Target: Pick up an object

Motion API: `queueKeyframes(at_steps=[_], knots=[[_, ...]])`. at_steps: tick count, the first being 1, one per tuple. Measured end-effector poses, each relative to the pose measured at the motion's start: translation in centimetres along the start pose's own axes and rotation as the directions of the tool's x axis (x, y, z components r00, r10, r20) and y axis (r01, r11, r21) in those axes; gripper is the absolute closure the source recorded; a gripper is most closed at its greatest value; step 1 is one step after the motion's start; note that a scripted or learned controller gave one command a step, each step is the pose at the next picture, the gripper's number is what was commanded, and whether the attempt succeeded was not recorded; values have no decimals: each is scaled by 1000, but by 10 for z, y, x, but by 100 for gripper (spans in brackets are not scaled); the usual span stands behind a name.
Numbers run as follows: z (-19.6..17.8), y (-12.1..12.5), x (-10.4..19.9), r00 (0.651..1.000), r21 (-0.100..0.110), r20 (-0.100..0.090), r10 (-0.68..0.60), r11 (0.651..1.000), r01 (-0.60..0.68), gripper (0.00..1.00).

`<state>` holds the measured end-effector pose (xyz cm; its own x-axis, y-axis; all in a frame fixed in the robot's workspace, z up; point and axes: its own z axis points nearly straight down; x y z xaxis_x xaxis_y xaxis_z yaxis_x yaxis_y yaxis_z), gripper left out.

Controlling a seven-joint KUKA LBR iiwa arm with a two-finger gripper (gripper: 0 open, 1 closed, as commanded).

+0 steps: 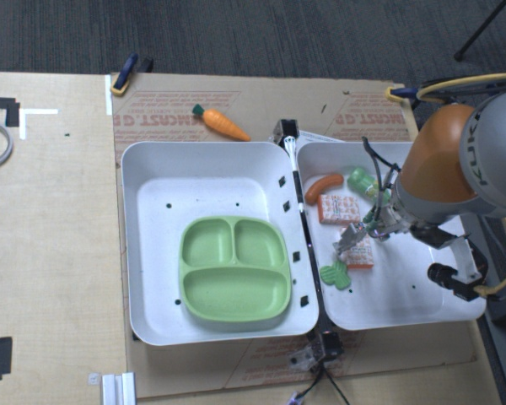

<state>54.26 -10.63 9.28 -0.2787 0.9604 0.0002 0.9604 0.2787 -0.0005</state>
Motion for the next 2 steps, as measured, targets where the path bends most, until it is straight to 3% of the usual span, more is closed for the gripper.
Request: queueKeyframes(at_steps=[1, 2], knots=[[-10, 0, -1, 1000, -1, 1, 2, 1000, -2, 100], [-100, 30, 21, 961, -2, 3, -278, 961, 278, 100]])
